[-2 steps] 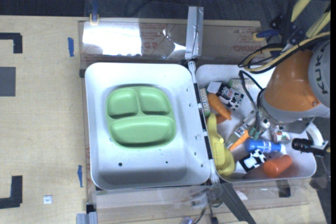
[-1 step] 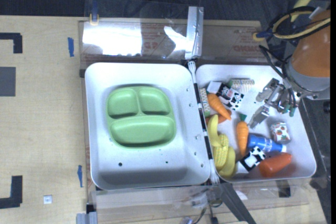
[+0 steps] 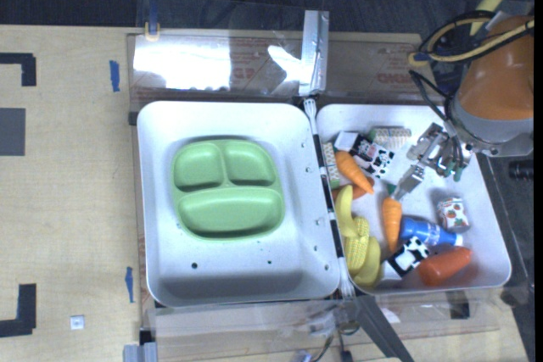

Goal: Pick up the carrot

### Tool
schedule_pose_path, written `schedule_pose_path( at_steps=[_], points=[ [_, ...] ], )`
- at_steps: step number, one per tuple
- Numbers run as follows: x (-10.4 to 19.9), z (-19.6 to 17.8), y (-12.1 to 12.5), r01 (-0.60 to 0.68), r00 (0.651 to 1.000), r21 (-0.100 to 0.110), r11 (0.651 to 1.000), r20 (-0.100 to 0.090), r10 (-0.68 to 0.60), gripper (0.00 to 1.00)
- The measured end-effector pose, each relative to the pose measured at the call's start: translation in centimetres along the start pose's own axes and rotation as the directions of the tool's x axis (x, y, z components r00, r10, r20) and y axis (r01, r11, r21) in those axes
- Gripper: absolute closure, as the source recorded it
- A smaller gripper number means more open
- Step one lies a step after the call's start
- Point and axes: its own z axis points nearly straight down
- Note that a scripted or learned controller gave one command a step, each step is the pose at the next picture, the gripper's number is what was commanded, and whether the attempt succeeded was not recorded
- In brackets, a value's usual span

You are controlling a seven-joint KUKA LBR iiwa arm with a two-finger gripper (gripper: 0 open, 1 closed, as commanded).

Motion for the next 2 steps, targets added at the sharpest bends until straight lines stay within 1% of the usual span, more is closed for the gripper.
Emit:
schedule_pose_path(
  at_steps=[1, 2],
  points=[
    [0.0, 0.0, 0.0, 0.000, 1.000, 0.000, 1.000, 0.000, 0.000, 0.00],
    [3.8, 6.6, -0.4, 0.165, 0.986, -0.002, 0.986, 0.005, -0.165, 0.00]
  ],
)
